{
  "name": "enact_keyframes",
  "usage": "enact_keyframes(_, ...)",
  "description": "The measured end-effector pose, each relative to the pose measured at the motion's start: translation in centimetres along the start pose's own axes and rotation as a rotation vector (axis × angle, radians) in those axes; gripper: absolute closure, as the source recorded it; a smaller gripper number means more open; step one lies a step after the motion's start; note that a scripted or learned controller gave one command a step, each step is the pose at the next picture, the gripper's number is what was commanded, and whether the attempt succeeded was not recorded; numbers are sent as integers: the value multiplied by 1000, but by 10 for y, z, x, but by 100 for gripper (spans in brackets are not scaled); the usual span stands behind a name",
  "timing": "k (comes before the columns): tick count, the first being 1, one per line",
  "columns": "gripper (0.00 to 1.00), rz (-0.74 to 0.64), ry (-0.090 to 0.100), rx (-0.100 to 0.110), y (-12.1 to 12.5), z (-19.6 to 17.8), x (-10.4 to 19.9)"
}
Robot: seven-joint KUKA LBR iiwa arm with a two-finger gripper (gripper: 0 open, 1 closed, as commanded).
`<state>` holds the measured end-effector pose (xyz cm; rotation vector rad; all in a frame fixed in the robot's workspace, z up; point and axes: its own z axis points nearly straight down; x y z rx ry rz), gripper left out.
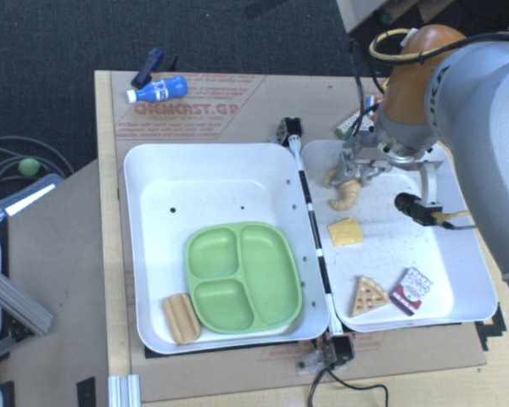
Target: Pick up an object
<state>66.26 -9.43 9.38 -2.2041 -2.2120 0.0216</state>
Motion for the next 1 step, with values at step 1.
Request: enact_keyframes(1,100,2,-3,-23,-70,-90,33)
